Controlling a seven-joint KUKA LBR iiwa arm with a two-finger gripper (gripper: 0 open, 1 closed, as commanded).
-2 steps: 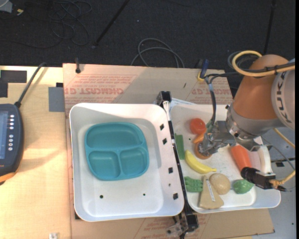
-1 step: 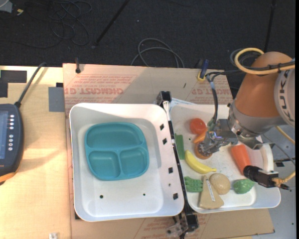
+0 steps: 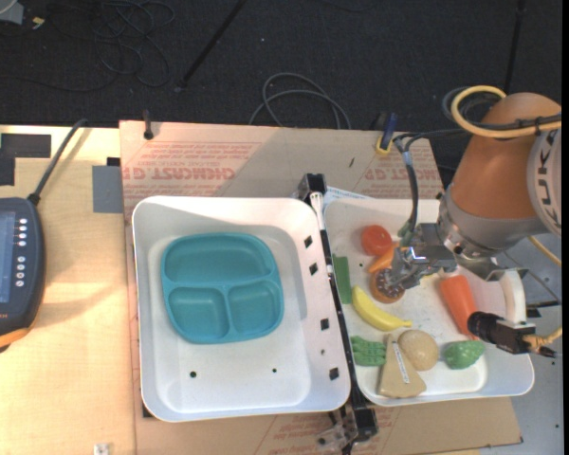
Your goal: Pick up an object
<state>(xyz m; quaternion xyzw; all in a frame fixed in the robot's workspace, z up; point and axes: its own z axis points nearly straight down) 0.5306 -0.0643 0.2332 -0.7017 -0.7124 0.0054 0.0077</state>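
Camera view: my pincer [image 3: 391, 281] hangs low in the right bin [image 3: 512, 382], over a brown round thing [image 3: 389, 293] beside the banana [image 3: 377, 313]; its grip I cannot tell.

A teal divided tray [image 3: 222, 286] lies in the left white bin [image 3: 161, 368], both on brown cardboard [image 3: 266, 159] spread over the wooden surface [image 3: 66, 368], with a dark handheld pendant [image 3: 5, 259] at the far left and black cables [image 3: 303, 98] behind.
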